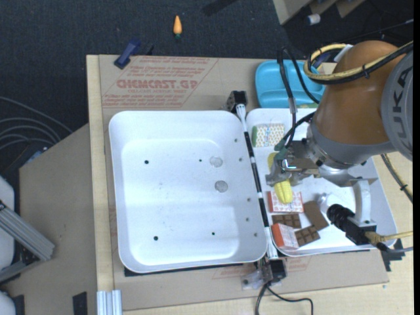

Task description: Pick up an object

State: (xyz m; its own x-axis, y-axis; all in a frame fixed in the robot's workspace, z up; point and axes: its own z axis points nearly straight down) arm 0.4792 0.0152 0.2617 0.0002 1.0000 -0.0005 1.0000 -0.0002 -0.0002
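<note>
**A:** Where is the end effector, and what lies near it?

**B:** The end effector (287, 168) hangs over the left part of the right bin (341, 243), under the arm's (357, 104) grey and orange wrist. Directly below it in the view, just beside its metal tip, lies a small yellow object (283, 191) on the bin floor. Whether the two touch cannot be told, and whether the end effector is released or clenched cannot be told either.

**A:** What else is in that bin?

**B:** One patterned card (268, 136) lies toward the far end. One red-and-white packet (287, 204) sits just past the yellow object, and three brown blocks (296, 229) are clustered near the bin's near corner.

**A:** And the other bin?

**B:** The left bin (180, 189) touches the right one along a dark divider. Its floor shows two round grey marks (218, 174).

**A:** How many bins, and anything beyond them?

**B:** Two white bins on one desk (164, 81). One light blue container (282, 84) rests on the desk behind the right bin.
</note>
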